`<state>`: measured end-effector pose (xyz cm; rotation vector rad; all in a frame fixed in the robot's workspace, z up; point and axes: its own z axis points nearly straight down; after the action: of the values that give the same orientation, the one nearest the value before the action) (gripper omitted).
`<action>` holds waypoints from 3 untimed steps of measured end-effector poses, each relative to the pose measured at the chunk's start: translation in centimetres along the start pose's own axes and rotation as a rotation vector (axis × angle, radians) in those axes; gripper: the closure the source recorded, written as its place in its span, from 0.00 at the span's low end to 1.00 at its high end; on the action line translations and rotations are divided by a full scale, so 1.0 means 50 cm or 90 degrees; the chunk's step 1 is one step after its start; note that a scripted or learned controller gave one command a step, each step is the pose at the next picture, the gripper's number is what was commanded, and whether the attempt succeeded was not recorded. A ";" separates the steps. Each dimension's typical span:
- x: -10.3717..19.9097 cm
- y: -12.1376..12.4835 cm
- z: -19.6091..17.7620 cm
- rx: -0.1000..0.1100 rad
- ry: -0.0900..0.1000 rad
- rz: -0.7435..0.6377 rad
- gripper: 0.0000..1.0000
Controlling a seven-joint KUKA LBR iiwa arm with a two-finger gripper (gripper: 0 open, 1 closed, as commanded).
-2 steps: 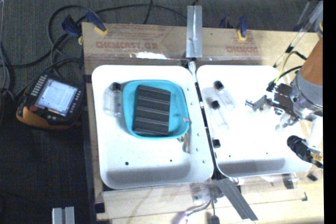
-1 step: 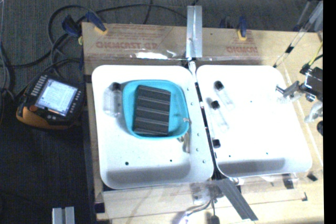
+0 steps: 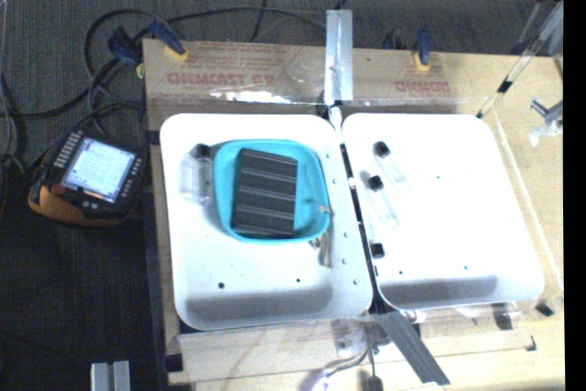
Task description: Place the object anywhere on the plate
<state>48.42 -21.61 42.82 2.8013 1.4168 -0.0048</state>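
On blue plate (image 3: pixel 222 201), left bin (image 3: pixel 183 279): dark ribbed block (image 3: pixel 266 193) lies flat, centered. Looks stiff, light; best pinched across narrow sides. Gripper state cannot be told. Task appears done.

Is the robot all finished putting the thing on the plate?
It looks finished. The dark ribbed block already lies on the blue plate in the left bin, well inside the plate's rim. Nothing is being carried at this moment. The right bin holds a few small dark bits, too small to identify. Nothing seems left to do for this job.
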 end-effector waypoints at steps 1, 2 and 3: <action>-0.002 0.002 -0.010 0.001 0.000 0.095 0.00; -0.003 0.002 -0.011 0.001 0.000 0.095 0.00; -0.003 0.003 -0.011 0.001 0.001 0.183 0.00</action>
<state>48.44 -21.82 43.35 2.9774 1.0010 -0.0044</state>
